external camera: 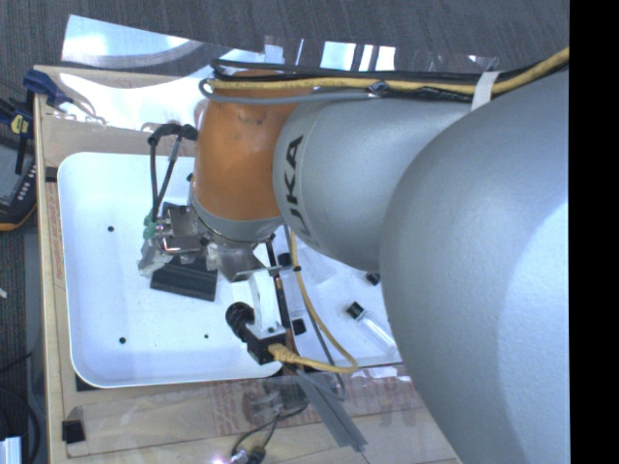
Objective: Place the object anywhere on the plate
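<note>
Your arm (406, 191) hangs low over the left bin (97, 259), the pincer (184, 254) close above its floor. You cannot tell the pincer's state, nor pick out the object or plate beneath it. Judge this mid-reach; next, raise it and check the load.

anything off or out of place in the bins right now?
Nothing looks spilled or broken. The arm covers most of the view, with its gripper low over the left bin. A small black-capped item lies in the right bin. I can make out no plate, so placement can't be checked.
</note>
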You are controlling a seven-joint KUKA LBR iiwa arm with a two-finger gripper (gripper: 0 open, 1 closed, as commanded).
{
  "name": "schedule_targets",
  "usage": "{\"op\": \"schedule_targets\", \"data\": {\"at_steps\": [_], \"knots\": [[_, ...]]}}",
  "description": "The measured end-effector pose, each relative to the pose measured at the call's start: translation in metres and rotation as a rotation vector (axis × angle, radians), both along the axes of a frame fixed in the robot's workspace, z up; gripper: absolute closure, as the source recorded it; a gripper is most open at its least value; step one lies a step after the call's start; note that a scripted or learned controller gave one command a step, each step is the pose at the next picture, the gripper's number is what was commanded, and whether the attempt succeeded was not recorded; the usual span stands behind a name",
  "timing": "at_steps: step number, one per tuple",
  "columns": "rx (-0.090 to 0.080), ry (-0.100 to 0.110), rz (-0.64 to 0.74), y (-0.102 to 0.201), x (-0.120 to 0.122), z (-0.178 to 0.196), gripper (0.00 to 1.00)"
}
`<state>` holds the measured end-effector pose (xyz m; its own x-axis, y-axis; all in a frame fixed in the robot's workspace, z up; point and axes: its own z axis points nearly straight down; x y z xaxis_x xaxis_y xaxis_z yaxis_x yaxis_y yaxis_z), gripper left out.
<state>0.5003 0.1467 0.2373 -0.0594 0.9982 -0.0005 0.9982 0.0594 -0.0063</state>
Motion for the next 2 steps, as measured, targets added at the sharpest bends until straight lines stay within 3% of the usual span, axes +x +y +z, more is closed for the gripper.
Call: {"op": "schedule_targets", "data": {"at_steps": [1,2], "knots": [[-0.002,-0.002,-0.411,0.020,0.059,-0.030,0.00],[-0.003,0.000,-0.342,-0.023,0.025,-0.051,0.00]]}}
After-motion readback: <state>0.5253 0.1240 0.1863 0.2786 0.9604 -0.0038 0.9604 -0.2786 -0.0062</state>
